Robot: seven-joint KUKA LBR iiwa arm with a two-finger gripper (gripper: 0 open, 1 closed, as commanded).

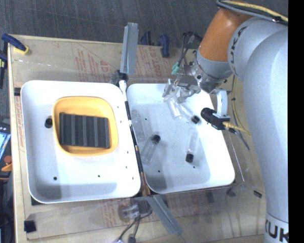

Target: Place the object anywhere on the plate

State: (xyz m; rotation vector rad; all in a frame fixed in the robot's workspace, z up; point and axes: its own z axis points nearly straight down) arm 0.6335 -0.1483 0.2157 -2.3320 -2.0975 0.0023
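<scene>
Camera view: nearest, in the right bin (pixel 220 173), two clear vials with black caps (pixel 191 150) (pixel 151 147) lie apart. The yellow plate (pixel 84 124) sits in the left bin (pixel 35 181). Farther back, the gripper (pixel 178 96) hangs over the right bin's rear; whether its fingers are spread I cannot tell.

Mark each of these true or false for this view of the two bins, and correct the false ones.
1. The yellow plate sits in the left bin. True.
2. The dark ridged block rests on the plate. True.
3. The gripper hangs over the left bin. False: it is at the far edge of the right bin.
4. Clear vials with black caps lie on the plate. False: the vials, such as one near the divider and another further right, lie in the right bin.
5. The arm's orange band is above the wrist. True.
</scene>
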